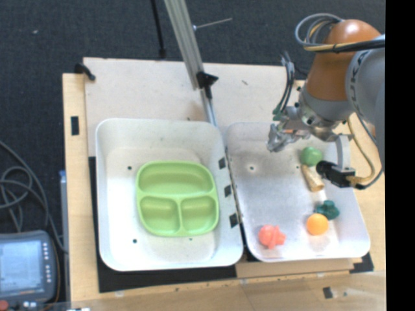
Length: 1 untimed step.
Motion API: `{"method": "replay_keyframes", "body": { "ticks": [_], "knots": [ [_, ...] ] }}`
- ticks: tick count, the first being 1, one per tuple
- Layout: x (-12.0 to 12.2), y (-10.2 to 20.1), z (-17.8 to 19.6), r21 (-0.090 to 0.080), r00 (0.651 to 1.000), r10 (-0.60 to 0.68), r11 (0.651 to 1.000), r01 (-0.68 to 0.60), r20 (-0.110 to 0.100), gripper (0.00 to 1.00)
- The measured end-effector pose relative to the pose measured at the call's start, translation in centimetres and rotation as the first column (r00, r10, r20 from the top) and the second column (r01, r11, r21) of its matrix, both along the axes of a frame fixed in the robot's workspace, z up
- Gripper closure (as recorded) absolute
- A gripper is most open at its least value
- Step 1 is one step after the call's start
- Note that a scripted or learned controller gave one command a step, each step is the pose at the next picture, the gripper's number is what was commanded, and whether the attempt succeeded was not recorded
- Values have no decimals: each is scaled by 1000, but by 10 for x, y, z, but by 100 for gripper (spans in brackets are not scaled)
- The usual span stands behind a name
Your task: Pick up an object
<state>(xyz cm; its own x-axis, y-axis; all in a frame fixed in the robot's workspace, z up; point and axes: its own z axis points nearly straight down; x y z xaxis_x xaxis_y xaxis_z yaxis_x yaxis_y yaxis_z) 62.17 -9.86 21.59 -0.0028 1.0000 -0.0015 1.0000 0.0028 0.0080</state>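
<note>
Though blurred, pincer (277,139) above bin (259,173)

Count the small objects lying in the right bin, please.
5: a green ball near the gripper, a tan block below it, a dark green piece, an orange ball, a red toy. The arm may hide others.

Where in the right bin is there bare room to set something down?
The right bin's left and middle floor is bare, bordered by the gripper above and the red toy below. Its right side is crowded: green ball, orange ball, dark green toy.
</note>
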Motion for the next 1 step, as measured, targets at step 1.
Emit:
{"method": "replay_keyframes", "body": {
  "ticks": [1],
  "knots": [
    [2,-2,55,0,1000,0,1000,0,0,100]
  ]
}}
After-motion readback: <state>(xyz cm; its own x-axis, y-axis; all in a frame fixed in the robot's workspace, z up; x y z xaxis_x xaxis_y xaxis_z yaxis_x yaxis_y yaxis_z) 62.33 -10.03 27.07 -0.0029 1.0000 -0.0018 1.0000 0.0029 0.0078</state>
